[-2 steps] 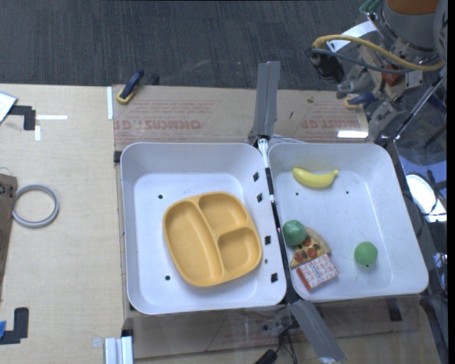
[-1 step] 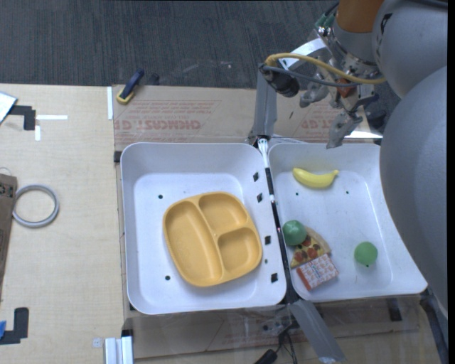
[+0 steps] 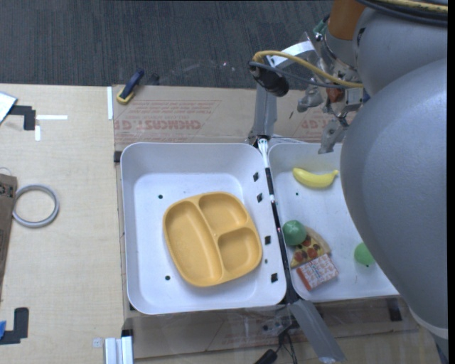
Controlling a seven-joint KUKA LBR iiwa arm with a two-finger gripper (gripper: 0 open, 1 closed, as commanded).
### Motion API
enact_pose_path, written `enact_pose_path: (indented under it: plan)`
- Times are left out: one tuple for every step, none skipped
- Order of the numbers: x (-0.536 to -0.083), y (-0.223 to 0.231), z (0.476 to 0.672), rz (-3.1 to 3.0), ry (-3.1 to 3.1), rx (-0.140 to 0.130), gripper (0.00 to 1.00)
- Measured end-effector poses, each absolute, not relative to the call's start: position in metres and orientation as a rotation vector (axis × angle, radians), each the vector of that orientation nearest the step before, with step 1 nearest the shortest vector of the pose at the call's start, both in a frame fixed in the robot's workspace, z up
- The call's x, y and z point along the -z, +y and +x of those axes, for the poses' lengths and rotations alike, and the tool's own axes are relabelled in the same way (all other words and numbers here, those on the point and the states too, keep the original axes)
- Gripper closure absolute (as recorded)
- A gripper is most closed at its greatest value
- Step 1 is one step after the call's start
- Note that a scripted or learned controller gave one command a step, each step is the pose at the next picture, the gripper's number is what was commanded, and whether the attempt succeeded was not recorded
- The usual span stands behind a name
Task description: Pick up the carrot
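Two white bins (image 3: 135, 213), one banana (image 3: 315, 177)

The arm (image 3: 405, 185) is a broad, smooth, rounded grey shell with an orange band (image 3: 346, 18) above the wrist. A yellow cable (image 3: 298, 60) loops beside silver metal fittings and a black rounded part (image 3: 272, 79).

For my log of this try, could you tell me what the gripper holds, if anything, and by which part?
It cannot be told. The gripper hangs above the right bin's far edge, beside the banana, with nothing seen between its fingers.
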State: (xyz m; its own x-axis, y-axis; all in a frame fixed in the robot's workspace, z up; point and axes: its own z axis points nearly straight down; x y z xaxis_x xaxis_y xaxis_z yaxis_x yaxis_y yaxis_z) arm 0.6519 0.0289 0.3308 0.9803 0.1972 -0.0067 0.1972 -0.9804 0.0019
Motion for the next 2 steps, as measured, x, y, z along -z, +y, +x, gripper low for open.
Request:
enact_pose_path:
  plan:
    - [-0.336, 0.028, 0.653, 3.121, 0.307, 0.022, 1.0]
    - [-0.187, 0.022, 0.646, 3.087, 0.58, 0.017, 1.0]
